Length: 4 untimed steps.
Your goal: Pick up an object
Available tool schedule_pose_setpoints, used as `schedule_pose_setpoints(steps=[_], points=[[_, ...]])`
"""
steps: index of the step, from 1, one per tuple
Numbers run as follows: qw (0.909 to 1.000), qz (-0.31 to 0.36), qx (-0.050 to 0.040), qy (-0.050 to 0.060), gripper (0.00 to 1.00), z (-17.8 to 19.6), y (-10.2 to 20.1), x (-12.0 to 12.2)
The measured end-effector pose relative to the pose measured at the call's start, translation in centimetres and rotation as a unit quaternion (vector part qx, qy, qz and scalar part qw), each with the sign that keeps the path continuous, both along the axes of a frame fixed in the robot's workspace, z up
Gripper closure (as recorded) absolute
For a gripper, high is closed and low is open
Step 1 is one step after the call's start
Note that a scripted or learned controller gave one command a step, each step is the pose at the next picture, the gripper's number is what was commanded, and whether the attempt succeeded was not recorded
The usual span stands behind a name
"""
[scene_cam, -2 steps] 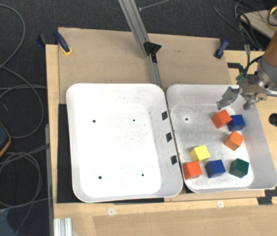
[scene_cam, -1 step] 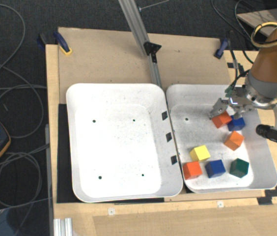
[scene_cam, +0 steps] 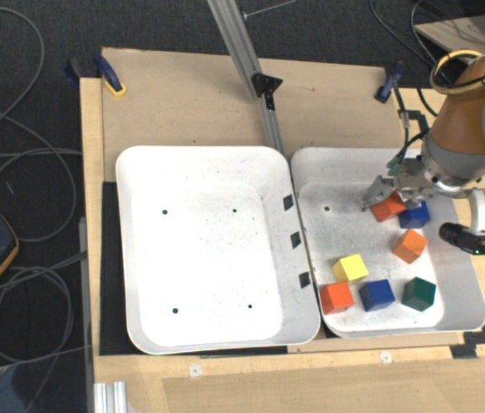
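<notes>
Surroundings: dark carpet strewn with black cables was seen around a pale wooden desk (scene_cam: 191, 101), on which two shallow white bins were set side by side.
Hand: the hand (scene_cam: 395, 194) was lowered into the upper part of the right bin (scene_cam: 328, 179), below the grey and orange arm (scene_cam: 470, 119); whether it was spread or pressed together could not be told.
Nearest blocks: a red-orange block (scene_cam: 386, 207) was seen directly under the hand, apparently touching it, and a blue block (scene_cam: 414, 215) lay just beside it to the right.
Middle of right bin: an orange block (scene_cam: 410, 245) was placed below the blue one.
Lower part of right bin: a yellow block (scene_cam: 351, 268), a red block (scene_cam: 338, 297), a second blue block (scene_cam: 377, 294) and a green block (scene_cam: 419, 293) were grouped near the front rim.
Left bin: the left bin (scene_cam: 199, 248) lay alongside, touching the right bin.
</notes>
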<state>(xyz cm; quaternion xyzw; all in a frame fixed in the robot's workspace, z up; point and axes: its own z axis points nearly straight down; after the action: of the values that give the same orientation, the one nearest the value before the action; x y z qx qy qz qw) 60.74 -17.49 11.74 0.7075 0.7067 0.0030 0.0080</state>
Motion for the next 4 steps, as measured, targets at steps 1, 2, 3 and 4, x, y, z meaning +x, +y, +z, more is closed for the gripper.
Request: schedule_pose_setpoints(steps=[1, 2, 3, 4], points=[[1.0000, 0.002, 0.0027, 0.000, 1.00, 1.1, 0.3, 0.1], [1.0000, 0.001, 0.0024, 0.003, 1.00, 7.6, 0.1, 0.2], [1.0000, 0.001, 0.0027, 0.005, 1.00, 11.5, 0.1, 0.3], [0.9999, 0.003, 0.0052, 0.009, 1.00, 10.7, 5.5, -0.5]])
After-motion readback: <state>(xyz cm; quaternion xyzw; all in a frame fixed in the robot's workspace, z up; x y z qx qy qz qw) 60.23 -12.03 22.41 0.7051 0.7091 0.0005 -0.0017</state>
